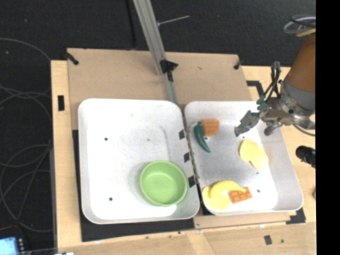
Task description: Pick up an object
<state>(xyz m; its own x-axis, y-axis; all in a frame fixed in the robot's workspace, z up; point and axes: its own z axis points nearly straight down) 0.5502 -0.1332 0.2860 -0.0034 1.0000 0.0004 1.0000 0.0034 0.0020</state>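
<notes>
I log a tan counter (133,78) on dark floor, bearing two white bins. Left bin (117,126): one green bowl (163,182). Right bin (276,190): one orange block (210,126), one teal piece (202,138), two yellow items (253,154), one orange waffle (240,195). The jaws (256,124) hover above the right bin, spread apart, holding nothing.

Arm (302,76): fat orange band up top, grey metal collar w/ silvery ring below it. Thin dark cables ran down the side of the wrist, w/ a small teal bit beside them. Gripper (256,124) was dark grey metal, blocky body; the two fingers (245,125) looked dark & angular.
</notes>
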